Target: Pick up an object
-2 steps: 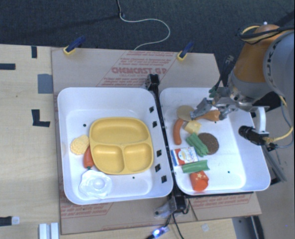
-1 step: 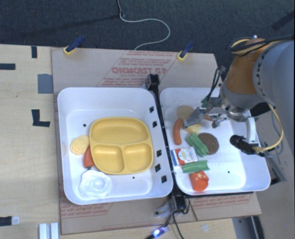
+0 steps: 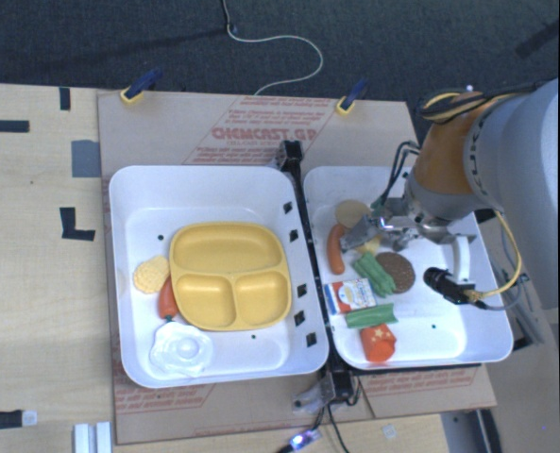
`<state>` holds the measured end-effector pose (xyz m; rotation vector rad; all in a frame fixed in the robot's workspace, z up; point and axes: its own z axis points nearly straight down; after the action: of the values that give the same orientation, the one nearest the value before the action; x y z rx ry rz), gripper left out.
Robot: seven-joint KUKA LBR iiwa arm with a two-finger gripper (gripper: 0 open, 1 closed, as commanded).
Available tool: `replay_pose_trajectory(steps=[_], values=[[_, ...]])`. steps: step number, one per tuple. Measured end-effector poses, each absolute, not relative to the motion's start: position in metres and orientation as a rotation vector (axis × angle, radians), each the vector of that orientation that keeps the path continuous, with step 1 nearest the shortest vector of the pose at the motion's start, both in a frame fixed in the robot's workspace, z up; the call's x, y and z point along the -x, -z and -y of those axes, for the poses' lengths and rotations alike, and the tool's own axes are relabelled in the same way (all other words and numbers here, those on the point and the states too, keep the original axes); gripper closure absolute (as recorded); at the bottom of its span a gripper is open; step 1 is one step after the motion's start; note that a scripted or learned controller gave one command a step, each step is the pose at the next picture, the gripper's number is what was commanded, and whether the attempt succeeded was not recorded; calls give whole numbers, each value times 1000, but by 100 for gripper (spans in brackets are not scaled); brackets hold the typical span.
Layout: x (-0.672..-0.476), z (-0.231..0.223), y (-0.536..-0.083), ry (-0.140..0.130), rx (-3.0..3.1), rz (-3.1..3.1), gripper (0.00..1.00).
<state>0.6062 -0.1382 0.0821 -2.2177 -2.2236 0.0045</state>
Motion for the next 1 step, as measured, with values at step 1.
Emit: replay_pose_trajectory(steps=[1], values=[[-607,138,-95,-2,2219,2225,100]])
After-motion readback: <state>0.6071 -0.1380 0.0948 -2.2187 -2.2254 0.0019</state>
